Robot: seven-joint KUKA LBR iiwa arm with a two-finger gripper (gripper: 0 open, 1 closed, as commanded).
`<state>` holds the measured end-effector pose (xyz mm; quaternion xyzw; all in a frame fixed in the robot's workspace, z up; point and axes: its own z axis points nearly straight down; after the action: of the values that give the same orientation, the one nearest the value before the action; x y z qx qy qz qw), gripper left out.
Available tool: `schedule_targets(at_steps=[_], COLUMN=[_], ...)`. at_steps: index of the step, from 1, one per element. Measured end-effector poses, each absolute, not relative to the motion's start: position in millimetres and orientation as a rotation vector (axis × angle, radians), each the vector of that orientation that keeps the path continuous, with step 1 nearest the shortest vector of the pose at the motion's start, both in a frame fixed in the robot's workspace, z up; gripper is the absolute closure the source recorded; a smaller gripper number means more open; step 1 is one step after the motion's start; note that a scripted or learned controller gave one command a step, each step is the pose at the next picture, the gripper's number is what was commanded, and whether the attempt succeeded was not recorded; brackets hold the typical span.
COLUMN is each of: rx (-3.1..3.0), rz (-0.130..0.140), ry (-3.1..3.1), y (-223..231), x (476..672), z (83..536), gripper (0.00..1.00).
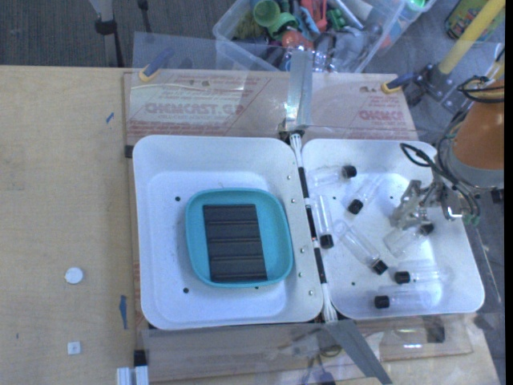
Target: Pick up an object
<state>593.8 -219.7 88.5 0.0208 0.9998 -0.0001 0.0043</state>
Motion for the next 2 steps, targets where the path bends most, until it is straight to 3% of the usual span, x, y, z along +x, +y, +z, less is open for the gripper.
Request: schedule_targets(at_steps=[1,2], rx=[-0.111,-0.594], rz=[-0.001,0.001], ry=[3.129,3.079], y=[-215.0,-223.5], x=[642.6,602.1], z=[155.9,140.6], gripper=[1.0,1.0])
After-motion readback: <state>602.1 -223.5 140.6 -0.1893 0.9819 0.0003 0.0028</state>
